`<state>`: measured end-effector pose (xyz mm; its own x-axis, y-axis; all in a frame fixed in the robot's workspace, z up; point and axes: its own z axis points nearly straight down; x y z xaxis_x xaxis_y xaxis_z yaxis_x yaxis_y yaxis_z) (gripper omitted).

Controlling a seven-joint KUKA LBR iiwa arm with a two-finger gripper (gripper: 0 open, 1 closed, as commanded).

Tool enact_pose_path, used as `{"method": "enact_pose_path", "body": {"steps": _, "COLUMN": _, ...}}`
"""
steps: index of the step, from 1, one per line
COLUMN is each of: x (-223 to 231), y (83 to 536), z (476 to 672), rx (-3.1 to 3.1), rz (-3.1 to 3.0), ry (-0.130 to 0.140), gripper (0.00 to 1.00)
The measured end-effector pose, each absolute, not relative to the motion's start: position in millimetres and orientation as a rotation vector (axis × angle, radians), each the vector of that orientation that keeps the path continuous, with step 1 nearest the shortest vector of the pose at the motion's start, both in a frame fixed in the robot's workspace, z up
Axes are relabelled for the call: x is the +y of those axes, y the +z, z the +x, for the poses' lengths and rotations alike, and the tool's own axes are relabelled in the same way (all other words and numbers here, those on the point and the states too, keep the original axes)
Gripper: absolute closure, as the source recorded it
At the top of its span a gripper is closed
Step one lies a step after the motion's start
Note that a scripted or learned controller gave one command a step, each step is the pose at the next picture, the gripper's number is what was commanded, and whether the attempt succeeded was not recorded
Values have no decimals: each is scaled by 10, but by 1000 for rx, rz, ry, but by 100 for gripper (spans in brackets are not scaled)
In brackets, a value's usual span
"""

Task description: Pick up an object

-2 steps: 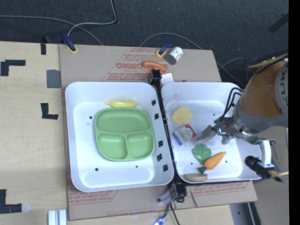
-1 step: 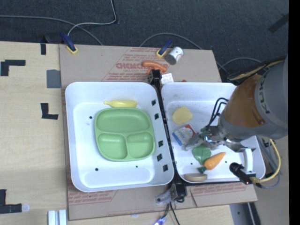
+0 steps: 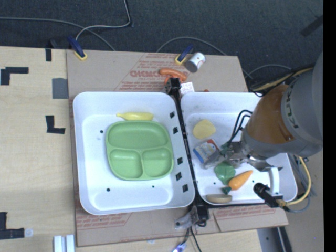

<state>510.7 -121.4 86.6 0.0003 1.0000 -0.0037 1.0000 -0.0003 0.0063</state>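
Where toys crowd: end effector (image 3: 223, 152) amid clutter.

Even overhead light, soft shadows, mild glare on white bins (image 3: 84, 156), slightly blurry

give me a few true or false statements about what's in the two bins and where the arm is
1. The green divided plate lies in the left bin. True.
2. The yellow banana is in the right bin. False: it lies in the left bin, just above the plate.
3. The orange carrot lies in the right bin. True.
4. The arm reaches over the left bin. False: the gripper is over the right bin, beside the blue packet.
5. The yellow round piece sits on the plate. False: it is in the right bin.
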Motion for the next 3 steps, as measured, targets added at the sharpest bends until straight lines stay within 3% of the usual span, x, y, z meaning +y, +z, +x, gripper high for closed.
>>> {"method": "enact_pose_path", "body": {"steps": 2, "x": -1033, "y": 865, "z": 4938, "rx": 2215, "rz": 2216, "ry": 3, "gripper": 0}}
{"method": "enact_pose_path", "body": {"steps": 3, "x": -1032, "y": 962, "z": 4938, "rx": 2215, "rz": 2218, "ry": 3, "gripper": 100}}
